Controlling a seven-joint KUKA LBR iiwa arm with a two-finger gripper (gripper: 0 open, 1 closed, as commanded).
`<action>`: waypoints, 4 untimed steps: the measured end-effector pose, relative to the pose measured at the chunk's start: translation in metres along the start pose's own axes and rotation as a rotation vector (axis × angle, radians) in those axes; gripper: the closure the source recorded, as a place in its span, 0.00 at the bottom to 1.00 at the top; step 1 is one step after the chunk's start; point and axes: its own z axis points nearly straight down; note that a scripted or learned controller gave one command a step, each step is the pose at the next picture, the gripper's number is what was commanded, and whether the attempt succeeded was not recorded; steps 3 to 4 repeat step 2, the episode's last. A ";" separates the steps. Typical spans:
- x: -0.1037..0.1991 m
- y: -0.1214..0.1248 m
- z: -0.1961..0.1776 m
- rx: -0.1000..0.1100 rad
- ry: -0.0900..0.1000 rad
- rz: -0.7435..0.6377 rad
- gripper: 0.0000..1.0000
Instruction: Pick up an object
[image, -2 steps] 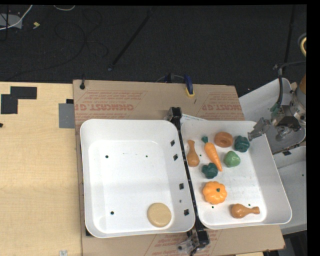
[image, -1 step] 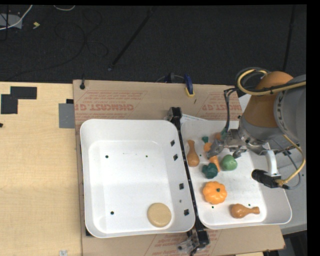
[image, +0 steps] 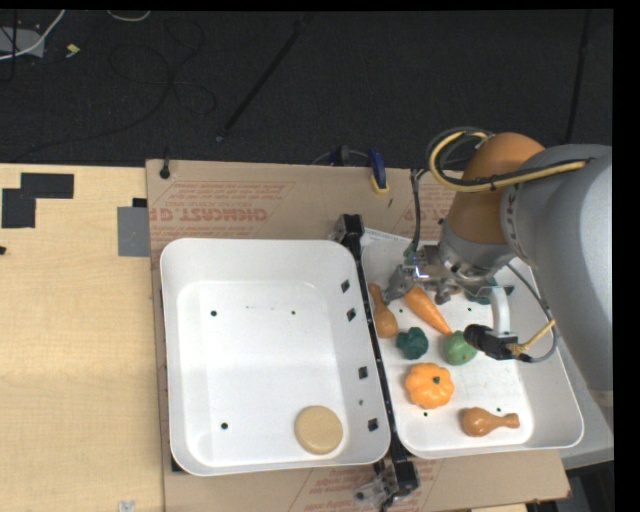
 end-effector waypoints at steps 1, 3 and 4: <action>0.004 -0.001 -0.006 0.006 0.008 -0.003 1.00; 0.092 -0.007 -0.066 0.007 0.018 -0.004 1.00; 0.092 -0.007 -0.066 0.007 0.018 -0.004 1.00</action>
